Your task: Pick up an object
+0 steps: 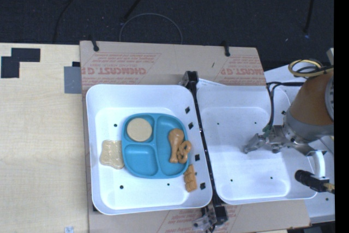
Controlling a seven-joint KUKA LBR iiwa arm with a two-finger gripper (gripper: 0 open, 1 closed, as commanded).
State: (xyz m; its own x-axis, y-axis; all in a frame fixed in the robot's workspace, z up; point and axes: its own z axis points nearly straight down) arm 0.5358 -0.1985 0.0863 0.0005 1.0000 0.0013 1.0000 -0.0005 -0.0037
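1. End effector (256, 144) low over the right bin (240, 193), near its right wall, tips aimed toward the bin's middle; spread of the tips not readable from this slant, and nothing seen between them.
2. Behind it, grey wrist and orange band (311, 101) reaching in across the right bin's right rim.
3. Nothing to grasp lying directly under or beside the end effector; bare white floor with small dark dots.
4. All candidate things well apart to the left, past the black divider (199, 133), in the left bin (103, 101).
5. Nearest: small tan piece (190, 178) on the left bin's floor near its front right corner, long axis running front to back.
6. Next: tan pretzel-like shape (179, 145) in the right compartment of the blue sectioned plate (144, 163), long axis also roughly front to back.
7. Farther: round tan disc (138, 129) in the plate's rear left compartment; pale toast-like slice (112, 154) touching the plate's left edge.
8. Judged: pick not yet begun; coming move calls for a long leftward travel over the divider before descent.
9. Red print on the cardboard (163, 65) behind the bins, upside down, roughly "CHEMCO121", not fully legible.
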